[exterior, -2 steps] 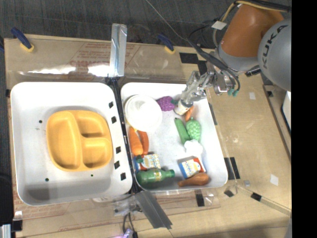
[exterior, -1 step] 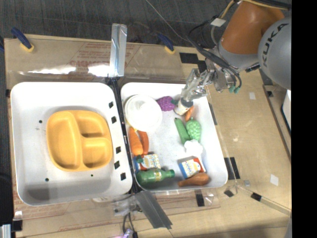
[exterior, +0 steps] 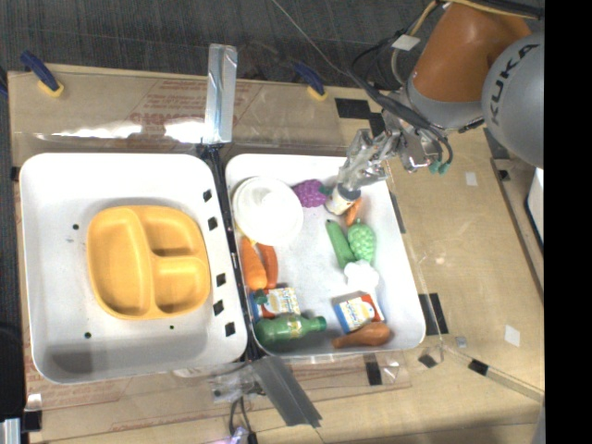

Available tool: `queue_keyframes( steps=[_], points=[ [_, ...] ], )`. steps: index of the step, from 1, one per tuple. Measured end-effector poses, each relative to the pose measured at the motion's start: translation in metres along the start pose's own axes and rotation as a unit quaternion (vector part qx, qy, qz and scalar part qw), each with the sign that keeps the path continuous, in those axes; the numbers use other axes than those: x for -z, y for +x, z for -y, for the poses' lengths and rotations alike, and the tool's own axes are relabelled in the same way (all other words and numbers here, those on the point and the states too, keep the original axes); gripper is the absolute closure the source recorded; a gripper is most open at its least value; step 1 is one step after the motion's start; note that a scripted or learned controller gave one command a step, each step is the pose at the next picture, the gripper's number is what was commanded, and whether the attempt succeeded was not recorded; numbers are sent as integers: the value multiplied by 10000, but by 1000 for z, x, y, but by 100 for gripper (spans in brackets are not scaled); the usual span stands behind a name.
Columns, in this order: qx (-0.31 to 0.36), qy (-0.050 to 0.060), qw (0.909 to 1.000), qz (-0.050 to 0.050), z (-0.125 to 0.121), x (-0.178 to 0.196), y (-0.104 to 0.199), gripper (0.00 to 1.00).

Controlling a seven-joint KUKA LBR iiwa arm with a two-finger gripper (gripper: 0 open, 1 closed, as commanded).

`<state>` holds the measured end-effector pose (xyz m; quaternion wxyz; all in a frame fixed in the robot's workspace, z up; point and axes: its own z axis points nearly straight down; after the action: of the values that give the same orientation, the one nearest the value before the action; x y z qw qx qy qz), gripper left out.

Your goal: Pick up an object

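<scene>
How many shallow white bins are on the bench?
2: the left shallow white bin holds a yellow divided plastic tray; the right shallow white bin holds the toy groceries.

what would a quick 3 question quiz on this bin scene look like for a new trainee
1. True or false: the yellow divided tray lies in the left bin.
2. Which item lies closest to the gripper?
A. green bottle
B. purple grapes
C. yellow divided tray
3. Fill in: the white round lid sits in the ____ bin.

Key:
1. True.
2. B; the grapes lie just beside the gripper at the top of the right bin, while the bottle lies at its near edge.
3. Right.
</scene>
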<state>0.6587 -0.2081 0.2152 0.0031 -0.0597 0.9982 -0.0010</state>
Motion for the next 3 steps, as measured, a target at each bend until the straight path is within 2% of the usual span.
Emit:
queue_keyframes(
  steps=[2,3],
  points=[
    [-238,-5,9997,-22,2,-11,1,100],
    [-886,-2,9961,-8,-37,15,-4,100]
  ],
)
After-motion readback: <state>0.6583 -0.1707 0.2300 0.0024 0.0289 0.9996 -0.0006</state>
